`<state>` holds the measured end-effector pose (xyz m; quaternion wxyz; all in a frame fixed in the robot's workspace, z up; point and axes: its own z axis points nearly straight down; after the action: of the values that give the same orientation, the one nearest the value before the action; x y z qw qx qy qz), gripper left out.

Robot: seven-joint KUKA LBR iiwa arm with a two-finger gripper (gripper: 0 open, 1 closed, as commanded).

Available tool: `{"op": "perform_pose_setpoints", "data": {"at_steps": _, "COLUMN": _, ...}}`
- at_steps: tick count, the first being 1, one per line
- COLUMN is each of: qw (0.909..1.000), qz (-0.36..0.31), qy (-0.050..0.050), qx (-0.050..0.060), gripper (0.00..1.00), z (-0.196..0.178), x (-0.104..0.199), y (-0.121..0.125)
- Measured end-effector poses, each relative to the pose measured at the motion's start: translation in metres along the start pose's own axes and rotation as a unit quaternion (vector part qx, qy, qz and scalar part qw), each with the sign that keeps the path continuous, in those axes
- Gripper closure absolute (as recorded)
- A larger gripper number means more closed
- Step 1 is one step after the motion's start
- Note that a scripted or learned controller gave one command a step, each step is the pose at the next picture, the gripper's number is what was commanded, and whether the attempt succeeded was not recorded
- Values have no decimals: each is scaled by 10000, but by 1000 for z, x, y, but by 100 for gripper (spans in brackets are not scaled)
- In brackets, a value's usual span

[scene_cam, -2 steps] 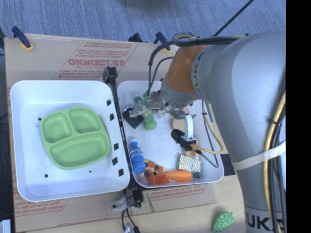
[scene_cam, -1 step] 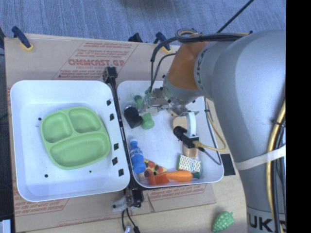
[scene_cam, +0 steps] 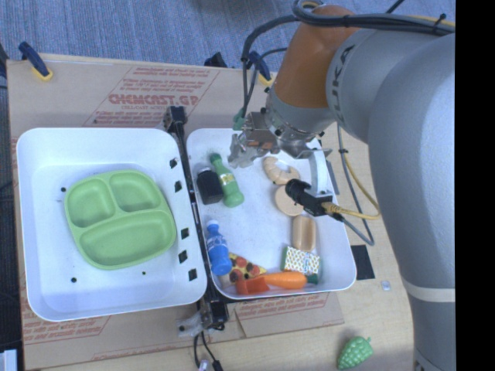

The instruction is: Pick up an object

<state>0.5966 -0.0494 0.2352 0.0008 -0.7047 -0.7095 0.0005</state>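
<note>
**benchwatcher:** While the arm was reaching in from the right, the gripper (scene_cam: 246, 149) sat low over the far end of the right bin (scene_cam: 340, 246). Closest thing to it was the green bottle (scene_cam: 225, 182), lying flat just below and a bit left of the fingers, cap end pointing up toward them. Near, but I couldn't call it touching.

**pickfail_42:** Was it holding anything though?

**benchwatcher:** Nothing showed between the fingers. How far apart they were, honestly couldn't tell, the metal bits blurred together from that angle. A black block (scene_cam: 208, 185) was touching the bottle's left side. Right of the gripper were a peanut-shaped tan piece (scene_cam: 276, 170) and a round tan disc (scene_cam: 287, 199), partly under a black connector on the arm's cabling.

**pickfail_42:** And the rest of the bin?

**benchwatcher:** Further toward the near end: a bread-roll thing (scene_cam: 304, 233), a blue bottle (scene_cam: 217, 250) along the left wall, a checkered packet (scene_cam: 302, 261), and a carrot (scene_cam: 285, 280). Left bin (scene_cam: 31, 207) had a green divided plate (scene_cam: 119, 218). Green grapes (scene_cam: 354, 352) were lying outside on the bench.
</note>
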Motion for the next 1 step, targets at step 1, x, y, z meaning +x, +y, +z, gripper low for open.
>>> {"op": "perform_pose_setpoints", "data": {"at_steps": 1, "qw": 10000, "qz": 0, "qy": 0, "qx": 9, "gripper": 0, "z": 1, "x": 0, "y": 0}}
